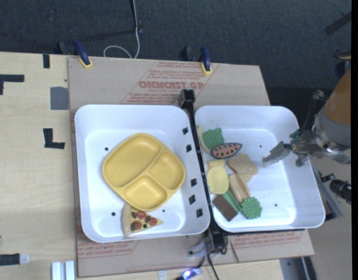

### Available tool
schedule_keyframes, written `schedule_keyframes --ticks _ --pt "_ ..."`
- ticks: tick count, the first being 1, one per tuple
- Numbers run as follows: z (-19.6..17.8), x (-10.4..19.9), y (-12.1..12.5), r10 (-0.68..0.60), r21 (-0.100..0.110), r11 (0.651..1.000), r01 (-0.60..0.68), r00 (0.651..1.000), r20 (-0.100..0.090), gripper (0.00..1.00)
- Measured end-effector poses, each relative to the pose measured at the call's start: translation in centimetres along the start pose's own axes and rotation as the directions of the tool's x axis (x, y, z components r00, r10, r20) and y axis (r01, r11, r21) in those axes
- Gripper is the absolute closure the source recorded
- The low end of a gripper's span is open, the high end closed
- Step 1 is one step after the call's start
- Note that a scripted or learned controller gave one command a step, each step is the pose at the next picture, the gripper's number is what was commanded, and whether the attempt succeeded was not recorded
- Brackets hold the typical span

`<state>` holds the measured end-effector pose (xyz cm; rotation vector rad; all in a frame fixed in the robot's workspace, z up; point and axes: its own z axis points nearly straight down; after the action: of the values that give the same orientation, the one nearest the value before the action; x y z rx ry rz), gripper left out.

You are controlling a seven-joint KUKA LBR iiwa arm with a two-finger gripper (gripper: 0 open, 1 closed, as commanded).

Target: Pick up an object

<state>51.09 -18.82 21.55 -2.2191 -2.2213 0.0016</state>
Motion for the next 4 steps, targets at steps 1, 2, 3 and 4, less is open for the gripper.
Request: schedule_keyframes --ticks 1,2,3,4 --pt "11.2 4.0 0.4 -0.003 0.009 1.000 0.003 1.000 -0.004 0.00" --pt "12.7 7.4 9.5 -0.004 -0.014 1.000 0.004 1.000 0.008 0.00" --pt "12.9 -0.1 2.2 0.008 -0.002 1.000 -0.008 1.000 0.004 0.00" --pt "13.0 6.3 1.4 -0.003 -0.003 1.000 0.003 1.000 0.002 0.00"
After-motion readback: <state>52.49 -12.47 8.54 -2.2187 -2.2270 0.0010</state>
